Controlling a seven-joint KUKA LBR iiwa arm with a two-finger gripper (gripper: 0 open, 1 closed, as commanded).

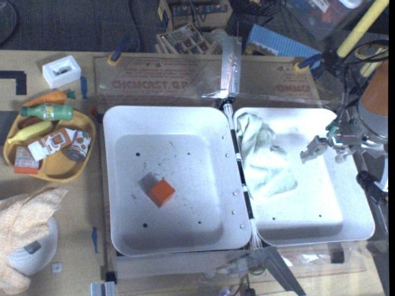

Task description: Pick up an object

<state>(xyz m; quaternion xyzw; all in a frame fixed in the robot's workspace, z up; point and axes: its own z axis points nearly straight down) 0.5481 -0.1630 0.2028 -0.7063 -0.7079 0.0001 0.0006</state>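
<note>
An orange block with a grey side lies in the left bin, a little left of its middle. A crumpled white and pale green cloth fills the left half of the right bin. My gripper hangs over the right bin's upper right part, to the right of the cloth and apart from it. It is open, with one finger toward the cloth, and nothing sits between the fingers. The arm's orange band shows at the right edge.
A yellow bowl of toy food and a green bottle stands left of the bins, with a small white box behind it. A pale cloth bag lies at the lower left. Clear plastic sheets stand behind the bins.
</note>
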